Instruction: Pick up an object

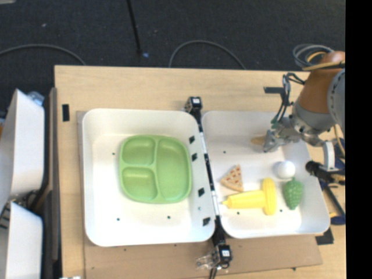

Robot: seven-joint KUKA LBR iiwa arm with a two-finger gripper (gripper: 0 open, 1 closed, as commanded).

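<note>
Trouble, if it comes, will probably start at the far wall of the right-hand bin (302, 228), where the gripper (272, 142) hangs low on the arm (317, 100). Something small and tan (257, 139) lies just beside the tip, on the side toward the divider, touching or nearly so; it is too small for me to name, and I cannot tell whether the fingers are spread or pressed together, so I would not say anything is held. My guess is that a thin, flat thing like that could skid away across the white floor instead of lifting. The likelier picks sit nearer me than the tip: a white ball (285, 169) close by, which I would expect to roll off at a glancing touch, a green knobbly piece (293, 193) past it, a yellow T-shaped toy (256, 199) and a pizza-slice toy (233, 179) toward the divider. Ball, green piece and yellow toy crowd together, so a descent there might nudge a neighbour. The green divided plate (155, 168) in the left bin (102, 225) lies well apart, on the wooden surface (70, 86).
</note>
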